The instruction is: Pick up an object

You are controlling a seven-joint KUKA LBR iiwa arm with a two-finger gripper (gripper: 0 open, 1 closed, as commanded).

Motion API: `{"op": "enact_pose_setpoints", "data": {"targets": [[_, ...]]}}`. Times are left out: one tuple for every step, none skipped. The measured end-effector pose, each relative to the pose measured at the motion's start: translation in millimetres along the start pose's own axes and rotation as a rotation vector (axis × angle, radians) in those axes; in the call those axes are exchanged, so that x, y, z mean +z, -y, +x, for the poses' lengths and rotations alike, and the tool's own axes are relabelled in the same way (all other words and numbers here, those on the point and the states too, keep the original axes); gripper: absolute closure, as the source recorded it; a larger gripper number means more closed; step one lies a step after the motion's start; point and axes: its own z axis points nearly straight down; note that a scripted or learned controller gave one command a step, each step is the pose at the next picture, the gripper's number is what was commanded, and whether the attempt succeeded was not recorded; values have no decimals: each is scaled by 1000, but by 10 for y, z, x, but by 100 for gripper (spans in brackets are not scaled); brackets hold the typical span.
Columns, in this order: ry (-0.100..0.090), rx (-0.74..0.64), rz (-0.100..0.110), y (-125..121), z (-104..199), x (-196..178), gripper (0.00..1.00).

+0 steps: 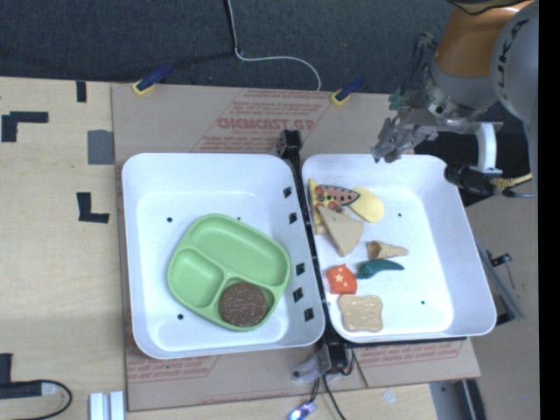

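My gripper [385, 151] hangs over the far rim of the right bin [437, 234], above its back edge, with nothing visible between its fingers. In that bin lie several toy foods: a pizza slice [334, 196], a yellow piece [368, 206], a tan wedge [343, 230], a small cone [386, 251], a green pepper [378, 269], a red piece [342, 278] and a toast slice [361, 312]. All of them lie below and to the left of the gripper.
The left bin [157, 199] holds a green divided plate [229, 268] with a brown patty [242, 304] in its near compartment. A white cable [262, 58] runs across the cardboard behind the bins. Black clips sit along the seam between the bins.
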Motion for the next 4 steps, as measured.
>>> {"op": "enact_pose_setpoints", "data": {"targets": [[3, 1, -18, 587, 89, -1895, 100], [-2, -3, 12, 824, 776, -739, 100], [-1, 1, -12, 1689, 838, -1854, 100], [0, -3, 1, 1717, 1389, -1685, 100]]}}
